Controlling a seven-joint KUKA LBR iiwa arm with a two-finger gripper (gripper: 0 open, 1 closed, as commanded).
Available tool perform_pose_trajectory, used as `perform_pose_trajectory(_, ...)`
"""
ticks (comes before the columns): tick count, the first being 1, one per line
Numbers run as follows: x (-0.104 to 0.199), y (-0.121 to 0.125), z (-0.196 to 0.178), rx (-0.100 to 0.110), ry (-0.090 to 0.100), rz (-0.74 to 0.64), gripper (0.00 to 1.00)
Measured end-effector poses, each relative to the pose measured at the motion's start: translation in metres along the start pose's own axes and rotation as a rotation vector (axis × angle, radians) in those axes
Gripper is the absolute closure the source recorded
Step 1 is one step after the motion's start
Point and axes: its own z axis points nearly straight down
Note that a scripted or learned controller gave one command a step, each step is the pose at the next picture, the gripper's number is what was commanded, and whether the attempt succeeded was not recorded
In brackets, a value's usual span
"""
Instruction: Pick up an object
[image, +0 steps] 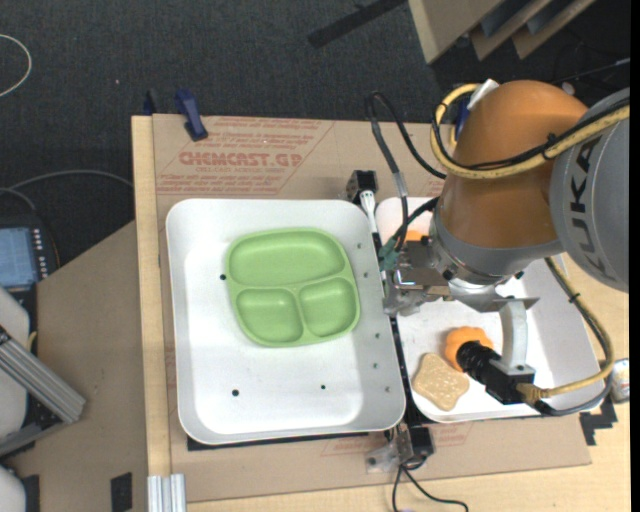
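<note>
- Big orange and grey arm (520, 170) up top, closest to the camera, reaching in from the right and covering much of the right bin (560, 400).
- Hand (405, 283) low over the right bin's left edge, next to the wall between the two bins; can't tell if clenched or released.
- Tan waffle-shaped toy (440, 381) in the right bin, near its front left corner.
- Small orange thing (462, 343) just behind the tan toy, touching a black part (495, 375) of the arm's gear.
- Another bit of orange (413, 239) near the right bin's back left corner, mostly hidden.
- Green plate with three sections (293, 287) flat in the left bin (200, 340), toward the back.
- Both bins side by side on the brown table (250, 150).
</note>
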Motion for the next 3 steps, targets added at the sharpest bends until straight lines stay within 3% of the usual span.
perform_pose_trajectory(1,0.005,0.001,-0.149,-0.036,0.009,-0.010,1.00)
perform_pose_trajectory(2,0.061,-0.001,-0.033,-0.005,0.003,-0.014,1.00)
perform_pose_trajectory(3,0.066,0.002,-0.187,-0.036,0.011,-0.011,1.00)
